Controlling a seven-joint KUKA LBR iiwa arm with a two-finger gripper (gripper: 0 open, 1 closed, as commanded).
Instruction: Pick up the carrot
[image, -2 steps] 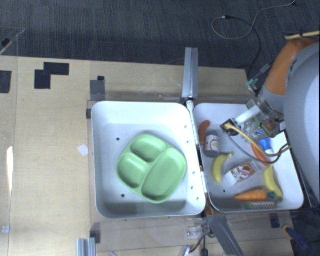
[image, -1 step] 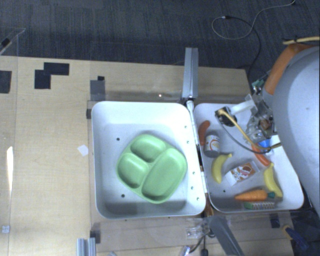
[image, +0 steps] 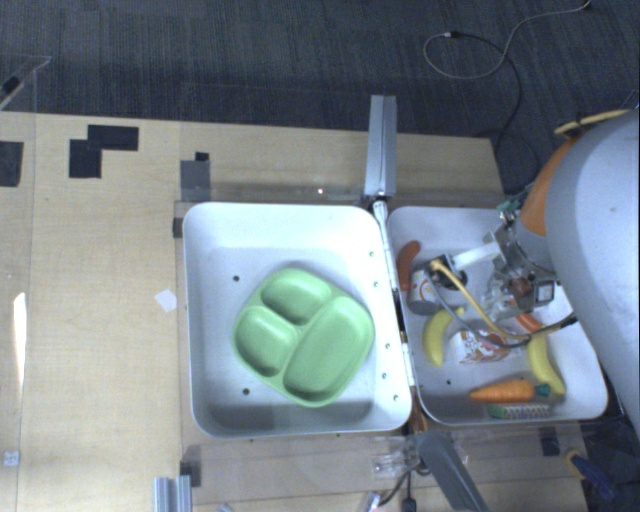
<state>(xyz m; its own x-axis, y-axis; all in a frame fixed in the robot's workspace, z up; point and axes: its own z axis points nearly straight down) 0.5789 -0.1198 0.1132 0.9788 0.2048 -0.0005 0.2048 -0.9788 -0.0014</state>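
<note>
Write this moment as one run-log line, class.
task: pick carrot | carrot: right bin, near front wall, not held | gripper: above it | left bin: green tray

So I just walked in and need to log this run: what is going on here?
A grey robot arm reaches from the right into the right bin, its gripper hovering over the toy food. The carrot lies near the bin's front wall, apart from the gripper, with two bananas and a brown sausage around. The left bin holds a green divided plate.
</note>
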